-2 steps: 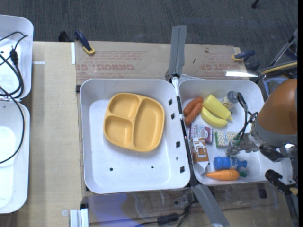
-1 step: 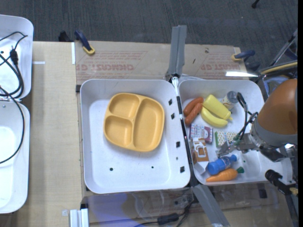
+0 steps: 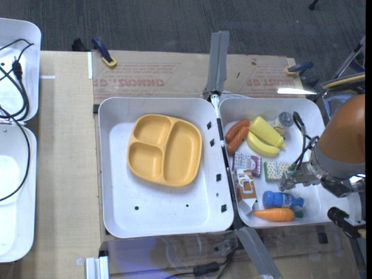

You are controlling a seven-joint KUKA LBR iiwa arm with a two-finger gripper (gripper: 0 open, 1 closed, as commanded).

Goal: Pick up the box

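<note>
— While the arm (image 3: pixel 349 135) is reaching in from the right, where is the gripper (image 3: pixel 289 181) sitting?

— It is hanging over the right bin (image 3: pixel 314 112), low on that bin's right half, just above the blue bottle (image 3: pixel 282 200) and just right of the small green packet (image 3: pixel 274 170). I cannot tell how it is set, since that end of the arm is showing as a small dark blur.

— And the box (image 3: pixel 244 183)?

— It is lying flat at the left side of the same bin, close against the wall that is dividing the two bins. It is looking like a white and red carton with a brown patch toward its lower end, though the print is too small to read. Nothing is gripping it, and the gripper is staying off to its right, with the green packet lying between them.

— What else is lying around it?

— Two orange-red sausages (image 3: pixel 236 133) are resting just above it, and two yellow pieces (image 3: pixel 264 137) are sitting to their right. A carrot (image 3: pixel 275 214) is lying along the bin's near edge, just under the blue bottle.

— And the left bin (image 3: pixel 113 173)?

— It is holding a yellow divided plate (image 3: pixel 165 150), sitting a little above its middle. Both bins are resting on the surface (image 3: pixel 64 156).
</note>
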